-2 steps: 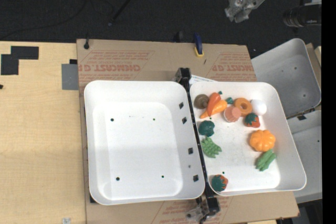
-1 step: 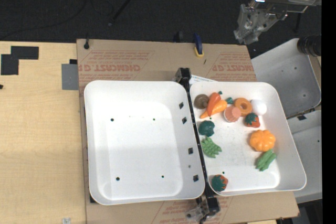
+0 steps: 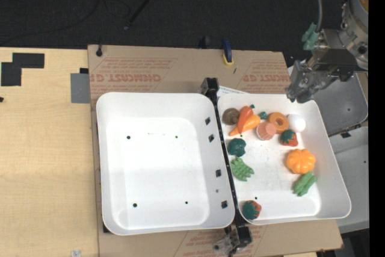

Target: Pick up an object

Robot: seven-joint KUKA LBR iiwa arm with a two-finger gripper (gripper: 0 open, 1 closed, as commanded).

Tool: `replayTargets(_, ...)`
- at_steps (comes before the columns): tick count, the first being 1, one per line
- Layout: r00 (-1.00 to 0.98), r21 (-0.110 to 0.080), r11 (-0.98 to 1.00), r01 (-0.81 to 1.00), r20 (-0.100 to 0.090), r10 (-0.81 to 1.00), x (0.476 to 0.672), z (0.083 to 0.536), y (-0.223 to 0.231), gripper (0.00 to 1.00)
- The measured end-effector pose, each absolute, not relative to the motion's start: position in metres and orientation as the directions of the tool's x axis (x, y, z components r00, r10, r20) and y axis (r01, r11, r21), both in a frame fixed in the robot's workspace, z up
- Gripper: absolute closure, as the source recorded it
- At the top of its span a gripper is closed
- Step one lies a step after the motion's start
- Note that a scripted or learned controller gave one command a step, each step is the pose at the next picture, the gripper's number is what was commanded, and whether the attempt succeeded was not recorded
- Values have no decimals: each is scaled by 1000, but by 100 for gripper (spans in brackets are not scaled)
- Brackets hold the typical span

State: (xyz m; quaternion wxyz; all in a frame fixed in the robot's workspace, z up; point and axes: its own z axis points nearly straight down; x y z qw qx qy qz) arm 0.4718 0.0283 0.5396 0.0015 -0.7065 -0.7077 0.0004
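Two shallow white bins are sitting side by side on a cardboard sheet (image 3: 180, 72) in the middle of the frame, and all the toy food is lying in the right bin (image 3: 328, 204), while the left bin (image 3: 120, 213) is showing only its white floor with a few small dark dots. In the right bin roughly eleven pieces are lying: one orange carrot (image 3: 245, 120) leaning against a brown round piece (image 3: 230, 116) at the upper left, one pink piece (image 3: 265, 130) touching an orange ring (image 3: 278, 121), one white egg (image 3: 296, 124) just to the right of the ring, one red strawberry (image 3: 289, 138) below the egg, one orange pumpkin (image 3: 300, 161), one green pod-like vegetable (image 3: 304, 184) below the pumpkin, one dark green piece (image 3: 236, 146), one leafy green piece (image 3: 242, 169) beneath it, and one red-and-green piece (image 3: 251, 209) at the bottom left corner. The gripper (image 3: 299, 92) is hanging at the upper right of the frame, above the far right corner of the right bin, near the egg but apart from it; its fingers are showing nothing between them, and whether they are wide or narrow cannot be told. Mirrored red print is running along the cardboard's far edge, too reversed to read reliably.
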Motion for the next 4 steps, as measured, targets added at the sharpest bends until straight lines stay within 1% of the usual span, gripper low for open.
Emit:
replayTargets(1, 1, -21, -1, 1000, -2, 1000, 502, 268, 34, 100)
replayTargets(2, -3, 10, 3, 1000, 0, 1000, 586, 353, 57, 100)
replayTargets(3, -3, 7, 3, 1000, 0, 1000, 636, 416, 60, 100)
replayTargets(4, -3, 7, 3, 1000, 1, 1000, 644, 502, 71, 100)
